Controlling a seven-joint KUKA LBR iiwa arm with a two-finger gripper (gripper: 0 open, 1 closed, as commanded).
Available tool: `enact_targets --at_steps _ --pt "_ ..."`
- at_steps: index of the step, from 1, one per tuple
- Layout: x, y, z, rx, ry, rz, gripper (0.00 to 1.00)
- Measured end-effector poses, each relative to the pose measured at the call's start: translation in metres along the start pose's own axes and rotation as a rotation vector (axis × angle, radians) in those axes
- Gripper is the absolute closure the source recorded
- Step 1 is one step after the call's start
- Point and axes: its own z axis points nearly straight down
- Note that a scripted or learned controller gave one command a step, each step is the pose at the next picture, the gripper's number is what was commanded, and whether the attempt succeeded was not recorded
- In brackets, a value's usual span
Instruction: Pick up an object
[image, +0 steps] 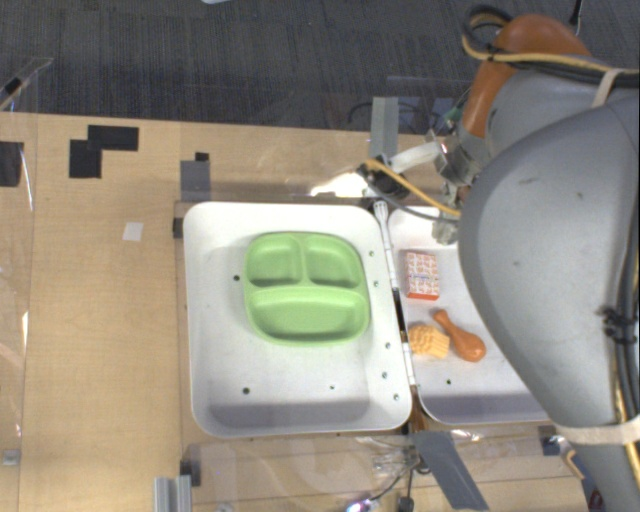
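Green, the divided plate sits mid left bin. In the right bin, close to its left wall, lie a small printed box, a yellow corn piece and an orange drumstick. The grey arm looms over that bin; I cannot tell the gripper's state. Nothing looks lifted yet; next comes descending onto one item. Pale wood desk, dark carpet behind.
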Motion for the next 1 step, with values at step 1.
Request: enact_targets --at_steps 1 --pt "0.0069 -0.0120 0.0073 0.001 0.000 -0.001 1.00"
